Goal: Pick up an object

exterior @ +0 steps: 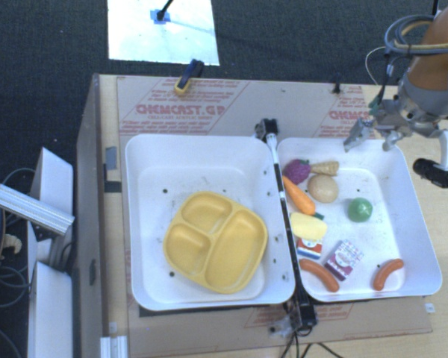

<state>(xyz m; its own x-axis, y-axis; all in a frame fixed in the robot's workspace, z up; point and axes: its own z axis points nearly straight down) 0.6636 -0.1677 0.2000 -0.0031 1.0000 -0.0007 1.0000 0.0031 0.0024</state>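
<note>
1. I see my gripper (373, 135) hanging over the far rim of the right bin (414, 200), fingers spread apart with nothing between them.
2. In that bin lie a purple onion (296, 171), a carrot (298, 195), a potato (323, 189), a green ball (360, 209), a yellow block (308, 226), a small carton (344, 259) and two sausages (319, 275).
3. The left bin (145, 200) holds a yellow divided plate (216, 241).
</note>
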